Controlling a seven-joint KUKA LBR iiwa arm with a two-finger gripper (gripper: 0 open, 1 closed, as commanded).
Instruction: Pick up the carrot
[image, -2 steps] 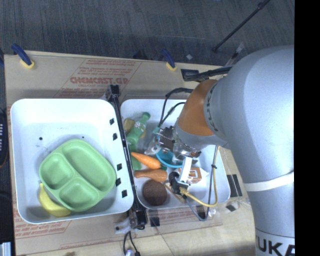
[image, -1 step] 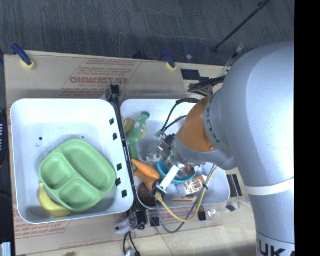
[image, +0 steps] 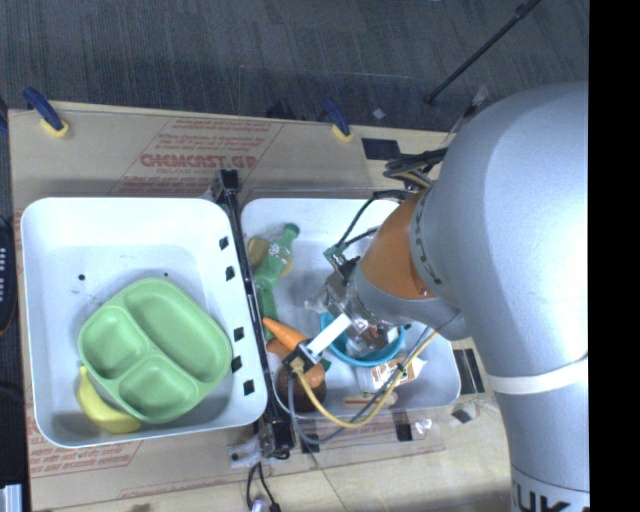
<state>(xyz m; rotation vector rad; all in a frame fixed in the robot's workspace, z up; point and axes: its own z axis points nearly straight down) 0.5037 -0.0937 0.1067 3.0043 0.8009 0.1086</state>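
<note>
**Left bin**
- White, shallow, smooth-walled, with rounded corners.
- Holds a green plate: matte plastic, rounded outline, split into three compartments, tilted slightly.
- Holds a yellow item too: smooth and rounded, mostly hidden under the near-left edge of the plate. Cannot tell what it is.

**Right bin**
- Same white, shallow form, set just beside the left bin, with a black strip along the gap between them.
- Holds a green bottle: glossy plastic with a pale label, lying on its side near the far-left corner.
- Holds the carrot: orange, tapered, smooth. Lies flat and slanted by the bin's left wall, toward the near side, just left of the bowl. Lower end partly covered by robot hardware.
- Holds a blue bowl: round, shiny rim, with something dark inside. Largely hidden under the arm.
- Holds a small packet: pale with orange print, crinkled, right of the bowl and near the front wall.

**Gripper**
- Located low over the right bin, above the bowl and just right of the carrot.
- Mostly screened by the grey wrist and orange band.
- Parted or closed: cannot tell. No carrot seen in its grasp.

**Base**
- Brown cardboard sheet under both bins: flat, matte, with red printing.
</note>
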